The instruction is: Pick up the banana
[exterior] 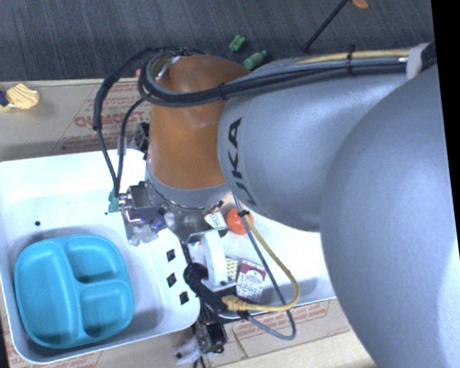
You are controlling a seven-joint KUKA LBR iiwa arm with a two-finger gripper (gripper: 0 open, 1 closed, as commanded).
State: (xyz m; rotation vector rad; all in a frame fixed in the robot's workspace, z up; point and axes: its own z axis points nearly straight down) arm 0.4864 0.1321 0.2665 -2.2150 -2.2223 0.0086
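Arm (pixel 292 147) lowered over the adjoining edges of the two bins, wrist above the right edge of left bin (pixel 16 187). Blue tray (pixel 73 288) in that bin's near-left corner. Grip state: cannot tell. Banana location: cannot tell. Pickup unconfirmed; grasp and lift judged outstanding.

Blue tray (pixel 73 289) — white bin (pixel 15 183)
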